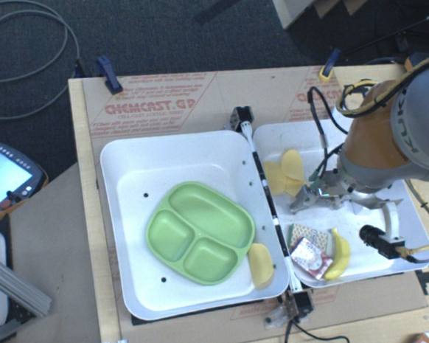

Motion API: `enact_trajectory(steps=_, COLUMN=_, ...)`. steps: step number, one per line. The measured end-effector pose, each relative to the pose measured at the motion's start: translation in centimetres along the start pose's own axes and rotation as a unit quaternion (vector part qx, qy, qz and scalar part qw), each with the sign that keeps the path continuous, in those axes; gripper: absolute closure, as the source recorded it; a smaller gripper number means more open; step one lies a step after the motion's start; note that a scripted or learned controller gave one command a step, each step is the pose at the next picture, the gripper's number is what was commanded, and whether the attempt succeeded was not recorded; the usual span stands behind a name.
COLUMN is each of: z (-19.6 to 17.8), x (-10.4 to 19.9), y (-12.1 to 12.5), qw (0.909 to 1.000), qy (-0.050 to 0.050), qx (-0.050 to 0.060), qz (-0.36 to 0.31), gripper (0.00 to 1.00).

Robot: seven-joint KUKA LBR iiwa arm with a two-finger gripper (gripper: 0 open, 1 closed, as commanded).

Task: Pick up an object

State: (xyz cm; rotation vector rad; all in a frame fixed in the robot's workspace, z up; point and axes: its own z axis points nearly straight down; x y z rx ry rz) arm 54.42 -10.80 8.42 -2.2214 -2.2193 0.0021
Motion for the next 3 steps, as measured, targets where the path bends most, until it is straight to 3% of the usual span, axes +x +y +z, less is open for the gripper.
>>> enact_trajectory(steps=1, z=-0.10, x=-0.07, y=9.34, qw=1.0000, qy=0.000, qx=-0.001, qz=-0.001, gripper=0.00)
enact_trajectory(steps=3, z=-0.08, x=0.59, y=9.87, qw=1.0000, qy=-0.001, qx=-0.002, qz=-0.001, gripper=0.00)
